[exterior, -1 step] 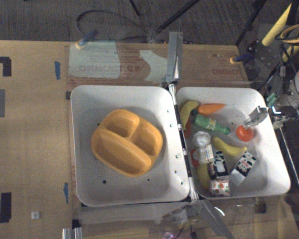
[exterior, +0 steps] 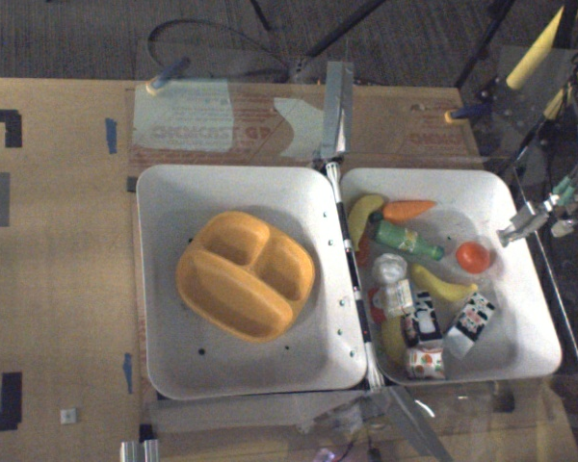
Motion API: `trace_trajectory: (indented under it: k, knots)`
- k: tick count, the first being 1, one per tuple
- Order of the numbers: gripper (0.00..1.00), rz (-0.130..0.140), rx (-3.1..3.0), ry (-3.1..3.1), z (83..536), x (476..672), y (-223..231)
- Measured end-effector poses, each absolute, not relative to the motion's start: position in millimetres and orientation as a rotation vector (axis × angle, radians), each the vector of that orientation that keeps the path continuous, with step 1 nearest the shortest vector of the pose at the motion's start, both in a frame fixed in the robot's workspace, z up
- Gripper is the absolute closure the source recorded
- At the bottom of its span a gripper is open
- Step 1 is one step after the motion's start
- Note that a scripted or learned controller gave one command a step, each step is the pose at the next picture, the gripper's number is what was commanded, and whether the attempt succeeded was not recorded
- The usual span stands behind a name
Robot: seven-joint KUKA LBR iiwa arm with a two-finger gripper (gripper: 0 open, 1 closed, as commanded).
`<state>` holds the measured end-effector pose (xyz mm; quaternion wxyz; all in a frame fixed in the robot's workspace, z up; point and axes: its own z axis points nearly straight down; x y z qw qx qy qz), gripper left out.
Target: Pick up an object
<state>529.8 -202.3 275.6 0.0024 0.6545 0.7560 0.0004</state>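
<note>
On the cardboard-topped table (exterior: 67,287), two shallow white bins sit side by side: the left bin (exterior: 164,200) carries a large orange divided tray (exterior: 246,274), rigid moulded plastic, broad and shallow, probably too wide for a pinch except at its rim. The right bin (exterior: 530,287) holds a jumble of toy groceries, likely light, hollow and slick. Largest to smallest, these are a green bottle (exterior: 406,240) lying on its side, best taken across its round body; a yellow banana (exterior: 444,285) lying between the other toys; a second banana (exterior: 363,212) against the dividing wall; a black-and-white carton (exterior: 470,322), flat-sided and the easiest hold; an orange carrot (exterior: 409,209); and a small red round toy (exterior: 473,256), apt to roll. The pincer (exterior: 516,229) hovers at that bin's right rim, well clear of the toys; its spread cannot be judged.
</note>
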Motion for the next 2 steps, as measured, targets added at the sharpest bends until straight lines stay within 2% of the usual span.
trace_trajectory:
  k: [1,2]
  knots:
    - [0.0,0.002,1.885,2.508,328.5,512.4,-129.2]
    - [0.0,0.001,1.814,2.561,103.1,482.1,-165.3]
